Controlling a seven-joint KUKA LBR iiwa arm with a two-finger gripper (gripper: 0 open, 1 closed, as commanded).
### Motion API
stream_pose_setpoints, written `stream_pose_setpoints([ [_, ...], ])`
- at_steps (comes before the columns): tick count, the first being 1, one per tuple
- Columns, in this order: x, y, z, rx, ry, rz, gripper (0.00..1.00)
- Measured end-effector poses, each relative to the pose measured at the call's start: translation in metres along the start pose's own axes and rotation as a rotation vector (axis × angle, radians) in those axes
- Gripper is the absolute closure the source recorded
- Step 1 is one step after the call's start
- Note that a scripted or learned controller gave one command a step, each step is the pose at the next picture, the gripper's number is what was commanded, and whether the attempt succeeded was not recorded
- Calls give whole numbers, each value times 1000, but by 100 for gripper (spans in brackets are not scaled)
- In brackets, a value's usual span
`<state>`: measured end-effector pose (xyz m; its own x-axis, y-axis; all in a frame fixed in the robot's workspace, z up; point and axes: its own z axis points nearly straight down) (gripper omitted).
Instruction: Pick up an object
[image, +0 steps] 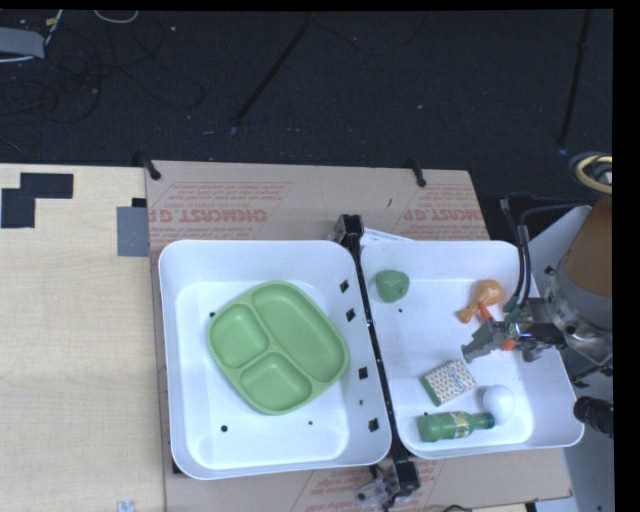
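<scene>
The right bin (540, 425) holds several objects. A green rounded lump (391, 285) lies near its back left corner, and an orange toy (484, 297) sits near the back right. A small checkered pad (449, 381) lies in the middle. In front of it a green bottle (452, 426) lies on its side, with a white egg-shaped thing (498, 402) at its cap end. My gripper (505, 342) hovers over the right side of this bin, just in front of the orange toy. It is open with nothing between its fingers.
The left bin (190, 300) holds a green three-compartment plate (276, 345). A divider with black clips (362, 340) separates the two bins. Both bins rest on cardboard (250, 205) over a wooden bench (70, 350). The grey arm (585, 290) enters from the right.
</scene>
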<state>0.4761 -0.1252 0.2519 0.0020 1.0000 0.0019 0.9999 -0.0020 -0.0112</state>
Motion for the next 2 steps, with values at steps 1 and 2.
stream_pose_setpoints([
  [1,0,2,-4,-10,-2,-2,0],
  [2,6,8,56,-2,1,-3,0],
])
